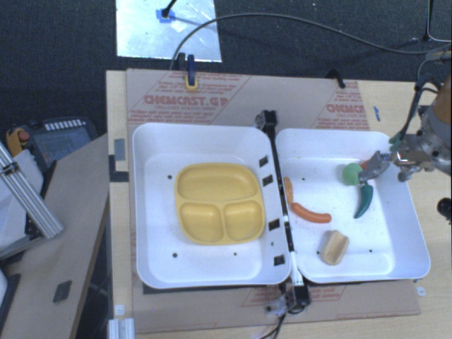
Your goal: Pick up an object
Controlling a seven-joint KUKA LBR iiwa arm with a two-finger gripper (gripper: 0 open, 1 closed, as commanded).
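Tabletop (212, 94): two white bins are carried side by side.
Left bin (152, 189): a yellow divided tray (217, 203) is seated centrally.
Right bin (402, 232): sausage (311, 214), bread piece (334, 247), dark green pepper (363, 200) and green ball (351, 173) are scattered for picking.
Jaws (373, 167): poised at the ball near the far right edge; their opening and any hold cannot be told.

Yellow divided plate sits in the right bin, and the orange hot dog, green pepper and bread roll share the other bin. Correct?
Not quite. The camera view shows the yellow divided plate in the left bin. The orange hot dog, green pepper and bread roll share the right bin.
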